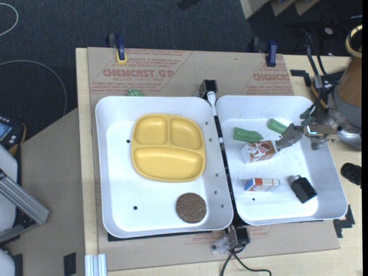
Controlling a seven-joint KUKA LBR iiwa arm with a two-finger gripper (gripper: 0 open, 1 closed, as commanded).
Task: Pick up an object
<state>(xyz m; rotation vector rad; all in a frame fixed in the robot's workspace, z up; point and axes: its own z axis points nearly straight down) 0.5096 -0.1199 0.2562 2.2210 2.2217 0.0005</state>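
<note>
My gripper hangs over the upper right part of the right bin, open, with nothing between its fingers. Its left finger is just right of a red and white packet. A light green piece lies just above that finger, and a darker green piece lies to the packet's upper left. Lower in the same bin are a small blue, white and orange carton and a black block.
The left bin bears a yellow divided plate and a round brown disc. Blue clamps grip the board's far edge. Cables run along the right side by the arm.
</note>
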